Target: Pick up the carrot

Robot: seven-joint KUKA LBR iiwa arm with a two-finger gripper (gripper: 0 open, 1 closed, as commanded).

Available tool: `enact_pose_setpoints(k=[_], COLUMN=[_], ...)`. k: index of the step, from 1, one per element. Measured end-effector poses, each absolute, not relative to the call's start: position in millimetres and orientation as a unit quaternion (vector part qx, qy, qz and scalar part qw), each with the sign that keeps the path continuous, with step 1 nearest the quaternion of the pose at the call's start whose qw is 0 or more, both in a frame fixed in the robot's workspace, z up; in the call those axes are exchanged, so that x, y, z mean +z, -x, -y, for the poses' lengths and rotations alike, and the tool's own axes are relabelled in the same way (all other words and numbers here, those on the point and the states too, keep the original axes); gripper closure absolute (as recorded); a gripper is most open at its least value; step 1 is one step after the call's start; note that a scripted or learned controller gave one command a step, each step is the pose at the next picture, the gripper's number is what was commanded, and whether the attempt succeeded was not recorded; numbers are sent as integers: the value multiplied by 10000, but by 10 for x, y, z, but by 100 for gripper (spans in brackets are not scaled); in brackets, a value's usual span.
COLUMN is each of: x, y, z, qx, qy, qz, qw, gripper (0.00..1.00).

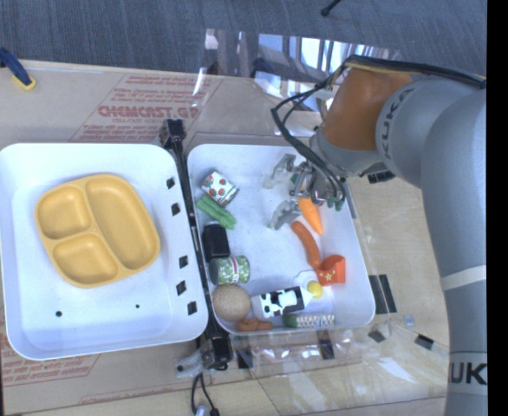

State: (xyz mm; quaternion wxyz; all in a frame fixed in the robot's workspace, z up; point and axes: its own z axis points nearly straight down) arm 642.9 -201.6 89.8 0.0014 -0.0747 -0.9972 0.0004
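Note:
The carrot [311, 216] is short and orange, with a green top, and lies in the right part of the right bin [258, 159]. My gripper [280, 194] hangs over that bin, its two grey fingers [280, 171] pointing left and standing apart, so it is open. The carrot lies just right of the lower finger, close under the wrist and partly covered by it. Nothing sits between the fingers.
A long red-orange piece [306, 243] and a red piece [332, 269] lie just below the carrot. The same bin holds a strawberry-print can [218, 187], a green vegetable [215, 212], a black block [215, 241], a green can [233, 269], a brown ball [231, 302] and a cow-print item [280, 303]. The left bin [20, 319] holds a yellow divided plate [96, 228].

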Motion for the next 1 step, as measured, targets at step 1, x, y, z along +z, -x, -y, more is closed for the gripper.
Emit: enact_pose_setpoints(k=[1], x=[1049], y=[-6470], z=[1992], qx=[12], qy=[702], qz=[9975], qw=[-35], gripper=[100])
